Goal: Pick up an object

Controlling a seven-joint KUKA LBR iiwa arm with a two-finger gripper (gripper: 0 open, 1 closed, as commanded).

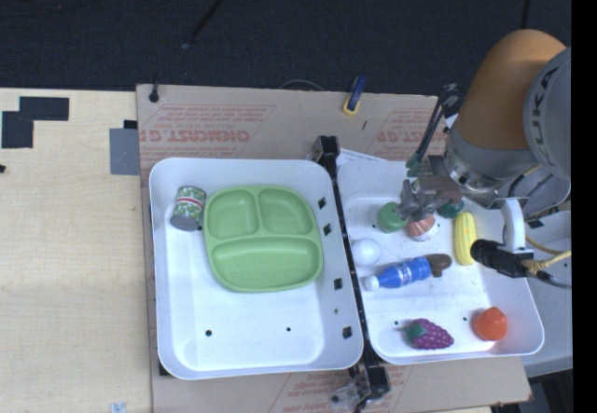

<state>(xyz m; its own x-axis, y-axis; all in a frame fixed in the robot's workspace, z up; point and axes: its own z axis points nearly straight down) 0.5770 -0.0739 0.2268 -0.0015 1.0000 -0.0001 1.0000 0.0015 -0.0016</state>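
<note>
Near the front of the right bin [532,346] lie purple grapes [428,335] and an orange ball [490,323], then a blue bottle [404,273]. Farther back, the claw [419,212] sits low over a small orange-and-white thing [422,227]; I cannot tell if it grips it. The green thing [391,217] is so close that the claw could bump it and miss.

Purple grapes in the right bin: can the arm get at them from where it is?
Probably yes. The grapes lie alone near the right bin's front edge, apart from the bottle and tomato, open from above. The tool hovers farther back in that bin.
</note>
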